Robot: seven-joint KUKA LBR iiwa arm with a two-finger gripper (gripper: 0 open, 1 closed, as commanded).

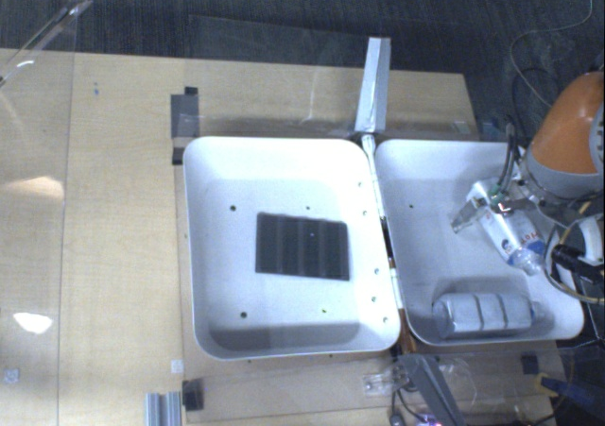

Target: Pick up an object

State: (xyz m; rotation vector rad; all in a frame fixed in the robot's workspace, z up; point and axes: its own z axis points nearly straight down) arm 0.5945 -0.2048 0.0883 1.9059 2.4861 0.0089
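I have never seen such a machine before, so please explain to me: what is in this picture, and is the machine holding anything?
One camera looks down at a slant on a wooden bench. On it sit two shallow white bins. The left bin holds a dark ribbed rectangular pad. The right bin holds a grey ridged block near its front edge. The robot arm, grey with an orange band, reaches in from the right. Its gripper is over the right bin. I cannot tell whether it holds anything.
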